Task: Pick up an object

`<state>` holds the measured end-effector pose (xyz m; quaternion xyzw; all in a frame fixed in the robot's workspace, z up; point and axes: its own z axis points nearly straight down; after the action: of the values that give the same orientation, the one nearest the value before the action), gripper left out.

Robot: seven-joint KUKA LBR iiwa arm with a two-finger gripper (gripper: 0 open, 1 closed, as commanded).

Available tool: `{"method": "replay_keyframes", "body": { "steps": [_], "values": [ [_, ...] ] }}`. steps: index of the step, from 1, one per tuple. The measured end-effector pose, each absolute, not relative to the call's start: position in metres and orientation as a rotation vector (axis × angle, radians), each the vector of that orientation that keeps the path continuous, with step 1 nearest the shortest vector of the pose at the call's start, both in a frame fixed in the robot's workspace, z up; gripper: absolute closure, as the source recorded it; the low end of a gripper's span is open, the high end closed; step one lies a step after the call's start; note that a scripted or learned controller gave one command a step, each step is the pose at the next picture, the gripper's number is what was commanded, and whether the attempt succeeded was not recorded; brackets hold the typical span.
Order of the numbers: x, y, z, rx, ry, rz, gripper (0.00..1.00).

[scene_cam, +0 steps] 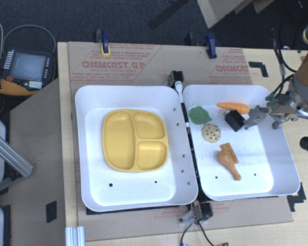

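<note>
The right bin (pixel 276 152) holds an orange carrot (pixel 233 106) at the back, a green leafy piece (pixel 199 115), a round speckled cookie (pixel 211 132) and a brown drumstick (pixel 228 160). My gripper (pixel 244 119) reaches in from the right and hangs just in front of the carrot. Its black finger (pixel 234 120) and grey finger (pixel 254 117) stand apart, open, with nothing between them. The cookie lies to the gripper's lower left, the drumstick below it.
The left bin (pixel 92 152) holds a yellow divided plate (pixel 135 140). A raised rim (pixel 186 137) separates the two bins. Cables and the arm's wrist (pixel 300 94) crowd the right bin's far right side.
</note>
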<state>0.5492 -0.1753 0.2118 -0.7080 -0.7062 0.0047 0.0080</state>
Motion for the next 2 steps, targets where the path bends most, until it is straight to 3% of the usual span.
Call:
{"method": "replay_keyframes", "body": {
  "steps": [1, 2],
  "values": [
    [0.552, -0.175, 0.218, -2.216, -2.218, 0.005, 0.0],
    [0.556, -0.169, 0.169, -2.212, -2.215, 0.009, 0.0]
  ]
}}
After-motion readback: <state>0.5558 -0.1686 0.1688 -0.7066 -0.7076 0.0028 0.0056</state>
